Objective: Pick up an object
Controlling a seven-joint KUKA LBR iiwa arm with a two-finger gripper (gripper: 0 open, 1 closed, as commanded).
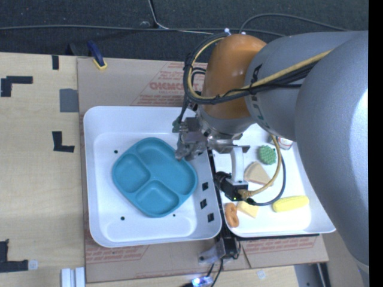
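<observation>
A blue divided plate (154, 177) lies flat in the left white bin (102, 160). My gripper (184, 150) hangs over the plate's upper right edge, close to the wall between the bins. The grey arm with its orange band (230, 70) reaches in from the right and covers much of the right bin. Whether anything sits between the fingers is hidden by the wrist.
The right bin (299, 226) holds a green round object (267, 155), a tan wedge (257, 173), a yellow corn-like piece (291, 204), an orange piece (231, 216) and a yellow wedge (248, 209). Cables (272, 178) loop over it. Cardboard (131, 82) lies under both bins.
</observation>
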